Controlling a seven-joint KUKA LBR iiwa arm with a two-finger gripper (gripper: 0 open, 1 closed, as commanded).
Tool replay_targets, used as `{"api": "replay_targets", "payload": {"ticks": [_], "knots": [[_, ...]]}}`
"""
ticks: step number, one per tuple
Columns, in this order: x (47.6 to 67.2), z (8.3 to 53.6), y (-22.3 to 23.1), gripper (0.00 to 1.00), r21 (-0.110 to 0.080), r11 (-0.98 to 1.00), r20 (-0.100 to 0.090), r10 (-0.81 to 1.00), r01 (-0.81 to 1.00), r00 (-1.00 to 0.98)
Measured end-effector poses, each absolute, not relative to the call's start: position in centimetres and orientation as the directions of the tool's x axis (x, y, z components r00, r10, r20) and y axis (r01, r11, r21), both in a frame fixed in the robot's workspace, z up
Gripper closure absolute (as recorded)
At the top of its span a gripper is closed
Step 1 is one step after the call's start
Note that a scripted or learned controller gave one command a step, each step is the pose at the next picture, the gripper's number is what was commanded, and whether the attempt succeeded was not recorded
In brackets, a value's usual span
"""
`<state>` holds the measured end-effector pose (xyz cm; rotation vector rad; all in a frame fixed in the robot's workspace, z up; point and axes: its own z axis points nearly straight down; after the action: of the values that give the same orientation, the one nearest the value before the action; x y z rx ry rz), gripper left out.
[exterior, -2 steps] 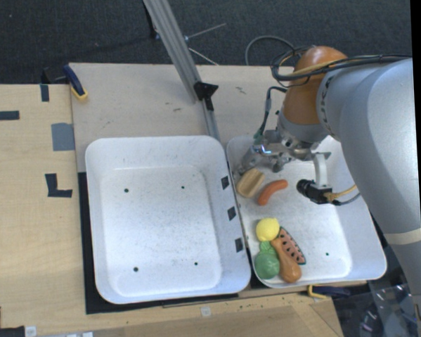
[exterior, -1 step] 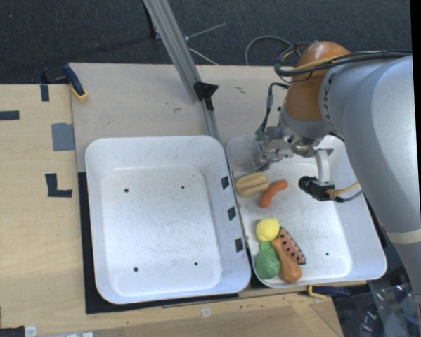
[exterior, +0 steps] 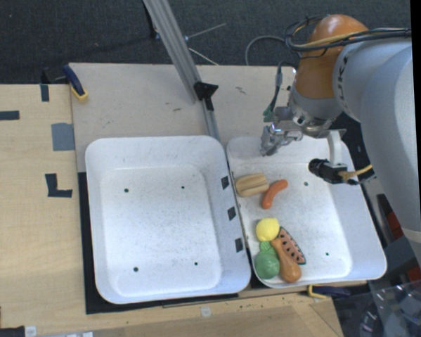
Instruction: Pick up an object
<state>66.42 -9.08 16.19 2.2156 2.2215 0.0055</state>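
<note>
My gripper hangs over the far left corner of the right bin, with nothing seen between its fingers. Just in front of it lies a tan hot dog bun, and an orange sausage sits beside the bun. Further toward the front edge are a yellow lemon, a green vegetable, a watermelon slice and an orange carrot, packed close together.
The left bin stands side by side with the right one. A slanted metal pole rises behind the bins. The grey arm with its orange band fills the upper right.
</note>
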Motion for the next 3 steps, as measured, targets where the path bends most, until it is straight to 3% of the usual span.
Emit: {"api": "replay_targets", "payload": {"ticks": [2,3], "knots": [[67.3,26.4,-9.0,1.00,0.006,0.002,-0.001,1.000,1.000,-0.002],[66.2,25.2,-3.4,1.00,-0.003,0.007,0.001,1.000,1.000,-0.007]]}}
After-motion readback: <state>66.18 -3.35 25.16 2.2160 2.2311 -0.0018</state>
